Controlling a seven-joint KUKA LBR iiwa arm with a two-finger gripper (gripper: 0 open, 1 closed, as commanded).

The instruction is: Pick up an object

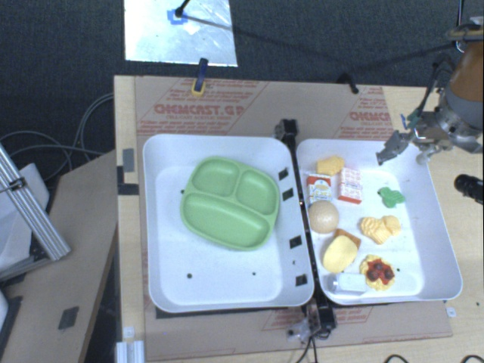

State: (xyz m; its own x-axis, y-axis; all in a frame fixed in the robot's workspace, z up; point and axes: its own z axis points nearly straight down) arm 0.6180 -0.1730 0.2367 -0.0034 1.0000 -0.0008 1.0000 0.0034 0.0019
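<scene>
The right bin [439, 240] holds several toy foods: a yellow cheese wedge [330, 165], a red-and-white box [349, 185], a small carton [318, 189], a green leafy piece [391, 197], a beige ball [324, 217], yellow pasta shapes [380, 228], a yellow-orange fruit [339, 253], a pizza slice [378, 271] and a pale flat item [352, 283]. My gripper [408, 150] hangs over the bin's far right corner, above and behind the green piece. Its fingers are open with nothing between them.
The left bin [166, 278] carries a green divided plate [231, 201]. A black divider [299, 203] runs between the bins. Cardboard lies under both, and a shiny sheet [181, 21] sits behind the bench.
</scene>
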